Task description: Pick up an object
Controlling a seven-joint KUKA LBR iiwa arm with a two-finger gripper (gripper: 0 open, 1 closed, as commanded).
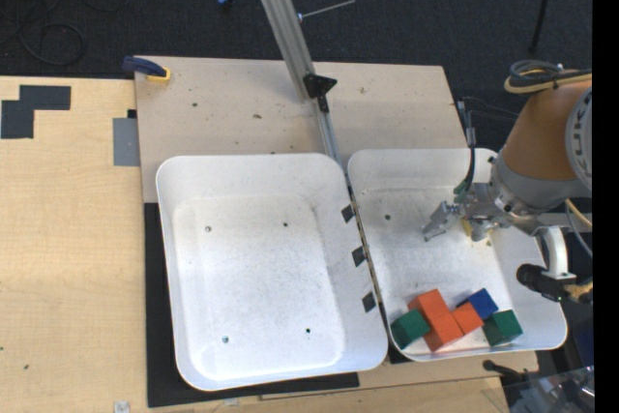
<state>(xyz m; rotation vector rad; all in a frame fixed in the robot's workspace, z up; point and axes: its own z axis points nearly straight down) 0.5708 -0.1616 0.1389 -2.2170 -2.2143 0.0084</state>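
Several blocks [453, 315], orange, green and blue, clustered at lower right of the frame, in the right bin's [406, 198] near corner. Above them, well apart, jaws [447, 220] spread and holding nothing. Left bin [184, 198] alongside on the counter [222, 111].

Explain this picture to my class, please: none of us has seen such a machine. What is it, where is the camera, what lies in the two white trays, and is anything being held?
The camera is fixed above a bench and looks down at a slant. The grey shape with an orange band is a robot arm reaching in from the right. Its gripper hangs over the right bin; nothing shows in its grasp. At the near end of that bin lies a cluster of small blocks: orange blocks, a blue block and green blocks. The left bin sits beside it. A metal rail leans across the bench behind the bins.
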